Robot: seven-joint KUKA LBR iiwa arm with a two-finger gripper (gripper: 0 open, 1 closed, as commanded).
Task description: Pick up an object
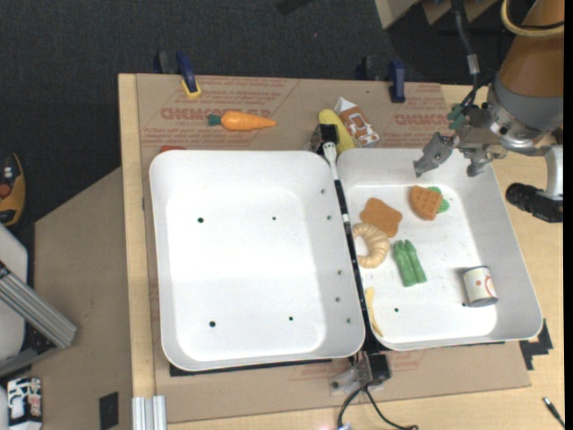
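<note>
The bench board (134, 240), brown with red printing, carries two shallow white bins side by side. The left bin (246, 258) lies well away from the gripper, on its far side, and is a wide bare floor with four dark dots and a raised rim all round. The right bin (501, 267) sits directly under and below the gripper, and its floor offers open room along the near rim and in the corner beneath the tool. The grey arm (537, 56) with its orange band comes in from the upper right, its wrist bent down and leftward over the far right corner of that bin. The gripper (455, 157) hangs there with two fingers spread apart and nothing between them, one fingertip (428, 161) pointing toward the bin's middle. Just below the gripper lies an orange toy with a green top (428, 202), apart from the fingers. Farther from the tool, toward the shared rim, sit a brown toast-like piece (381, 215) and a pale curved croissant-like piece (372, 245) touching each other, with a green bean-like toy (409, 262) just beside them. A small white can (479, 287) lies on its side near the bin's near right corner. Outside the bins, beyond the far rim to the gripper's left, rest a toy carrot (242, 121), a yellow banana-like toy (333, 124) and a small printed carton (358, 125). Two blue clamps (188, 74) hold the board's far edge.
</note>
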